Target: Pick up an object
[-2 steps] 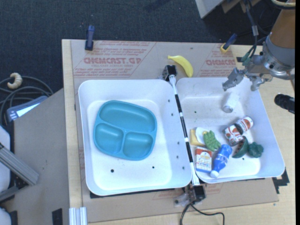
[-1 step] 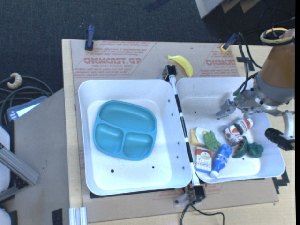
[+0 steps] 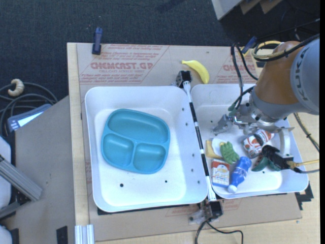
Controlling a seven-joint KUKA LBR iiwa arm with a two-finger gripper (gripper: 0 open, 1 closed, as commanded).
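In the right bin [image 3: 264, 187], nearest, a blue bottle [image 3: 239, 173], red carton [image 3: 220, 173], green toy [image 3: 229, 152] and small can [image 3: 253, 143] lie clustered. Above them the gripper [image 3: 238, 121] hovers; I cannot tell how its fingers stand. Farther back, a banana [image 3: 197, 70] rests on the counter [image 3: 127, 65].

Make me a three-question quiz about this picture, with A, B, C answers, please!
1. Where is the banana?
A. In the left bin
B. On the bench behind the bins
C. On the blue tray

2. What colour is the divided tray?
A. Blue
B. Red
C. Yellow

3. How does the blue bottle sit?
A. Standing upright
B. Lying on its side in the right bin
C. Hanging from the gripper

Answers:
1 B, it lies on the board just past the bins' far edges.
2 A, it is light blue, in the left bin.
3 B, it lies tipped over among the other small things.
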